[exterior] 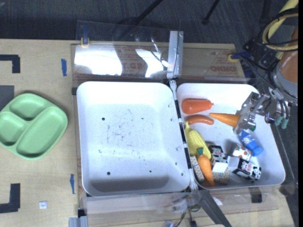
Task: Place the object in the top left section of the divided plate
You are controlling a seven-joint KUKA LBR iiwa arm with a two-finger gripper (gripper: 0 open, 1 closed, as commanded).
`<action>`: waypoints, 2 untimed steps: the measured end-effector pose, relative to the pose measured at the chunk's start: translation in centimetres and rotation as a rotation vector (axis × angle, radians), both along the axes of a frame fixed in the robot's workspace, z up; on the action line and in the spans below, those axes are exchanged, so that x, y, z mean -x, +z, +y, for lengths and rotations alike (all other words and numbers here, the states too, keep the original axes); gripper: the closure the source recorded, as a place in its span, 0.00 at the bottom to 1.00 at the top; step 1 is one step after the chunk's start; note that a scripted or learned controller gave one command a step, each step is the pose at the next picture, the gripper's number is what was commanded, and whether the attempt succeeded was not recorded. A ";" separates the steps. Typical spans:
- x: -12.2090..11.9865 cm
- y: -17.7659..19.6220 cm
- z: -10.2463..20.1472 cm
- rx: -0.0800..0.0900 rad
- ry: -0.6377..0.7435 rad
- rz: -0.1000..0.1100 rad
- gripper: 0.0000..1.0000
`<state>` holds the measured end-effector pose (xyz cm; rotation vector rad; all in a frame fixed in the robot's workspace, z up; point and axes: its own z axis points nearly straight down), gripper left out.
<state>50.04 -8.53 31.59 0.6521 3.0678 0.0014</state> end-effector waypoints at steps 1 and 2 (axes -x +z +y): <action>2.0 -6.6 -6.8 0.001 0.206 0.002 1.00; 1.9 2.8 -6.5 0.003 0.322 -0.002 1.00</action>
